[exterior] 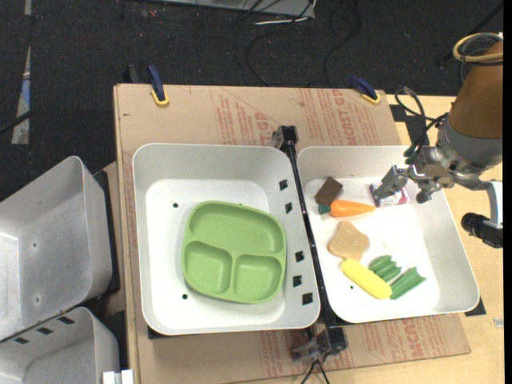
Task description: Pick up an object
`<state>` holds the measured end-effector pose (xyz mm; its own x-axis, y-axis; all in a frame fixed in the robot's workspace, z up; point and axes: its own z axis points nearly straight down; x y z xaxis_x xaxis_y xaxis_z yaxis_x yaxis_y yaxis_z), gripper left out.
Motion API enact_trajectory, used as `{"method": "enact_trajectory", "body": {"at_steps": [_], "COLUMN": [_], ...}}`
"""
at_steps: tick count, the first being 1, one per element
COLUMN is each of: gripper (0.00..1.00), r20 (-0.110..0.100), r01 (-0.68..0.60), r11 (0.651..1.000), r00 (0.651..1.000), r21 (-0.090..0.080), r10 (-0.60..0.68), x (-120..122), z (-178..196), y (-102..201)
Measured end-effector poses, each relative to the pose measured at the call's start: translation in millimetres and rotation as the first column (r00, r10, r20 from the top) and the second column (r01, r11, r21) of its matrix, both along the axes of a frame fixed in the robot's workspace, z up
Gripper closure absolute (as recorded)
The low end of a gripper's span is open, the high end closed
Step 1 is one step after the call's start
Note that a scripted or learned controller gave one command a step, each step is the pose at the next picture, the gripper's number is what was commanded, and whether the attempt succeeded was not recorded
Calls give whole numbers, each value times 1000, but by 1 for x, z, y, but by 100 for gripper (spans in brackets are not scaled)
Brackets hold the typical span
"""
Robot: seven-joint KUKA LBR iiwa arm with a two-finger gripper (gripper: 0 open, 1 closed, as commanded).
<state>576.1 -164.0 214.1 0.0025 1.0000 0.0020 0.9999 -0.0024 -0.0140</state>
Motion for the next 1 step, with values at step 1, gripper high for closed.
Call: {"method": "enact_trajectory", "body": {"at_steps": [1], "gripper": [0], "r20": [14], "r01": [-4], "r11": [1000], "r00": [1000], "r21": [-2], "r10": [4], "x": [3], "z": [8], "y": [1]}}
